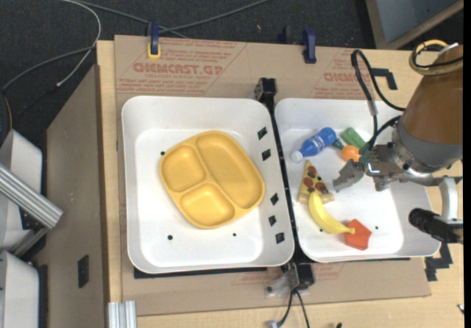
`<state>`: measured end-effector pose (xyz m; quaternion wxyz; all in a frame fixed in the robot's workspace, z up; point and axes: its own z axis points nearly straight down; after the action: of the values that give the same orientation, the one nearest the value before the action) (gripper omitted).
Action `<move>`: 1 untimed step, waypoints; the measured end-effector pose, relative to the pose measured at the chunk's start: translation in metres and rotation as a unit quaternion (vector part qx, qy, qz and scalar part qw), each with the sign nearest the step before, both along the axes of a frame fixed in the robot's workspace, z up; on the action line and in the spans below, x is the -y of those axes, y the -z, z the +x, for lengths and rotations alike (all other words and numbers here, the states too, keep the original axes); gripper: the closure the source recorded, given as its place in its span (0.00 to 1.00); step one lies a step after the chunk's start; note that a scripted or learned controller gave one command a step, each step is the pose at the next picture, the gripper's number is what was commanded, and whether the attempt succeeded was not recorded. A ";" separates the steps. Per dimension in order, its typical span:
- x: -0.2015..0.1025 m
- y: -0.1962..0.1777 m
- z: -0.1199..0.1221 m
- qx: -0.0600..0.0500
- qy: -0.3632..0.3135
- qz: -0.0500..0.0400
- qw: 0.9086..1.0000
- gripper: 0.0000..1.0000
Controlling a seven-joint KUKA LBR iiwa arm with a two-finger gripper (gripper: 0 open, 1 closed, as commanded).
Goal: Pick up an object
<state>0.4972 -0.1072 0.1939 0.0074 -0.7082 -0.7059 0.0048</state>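
Observation:
The right bin holds several small items. A blue bottle lies at its upper left, with a green piece and an orange piece just right of it. A pizza slice toy sits above a yellow banana, and a red block touches the banana's right end. My gripper hangs over the middle of this bin, below the orange piece and above the red block. It is open with nothing between its fingers.
A yellow divided plate fills the middle of the left bin. A black divider with clips runs between the bins. Dark cables trail from the arm over the right bin's top edge.

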 end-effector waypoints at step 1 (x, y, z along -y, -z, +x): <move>0.000 -0.007 0.003 0.007 -0.002 -0.001 1.000 0.00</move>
<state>0.5005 -0.1068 0.2008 0.0015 -0.7070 -0.7072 0.0002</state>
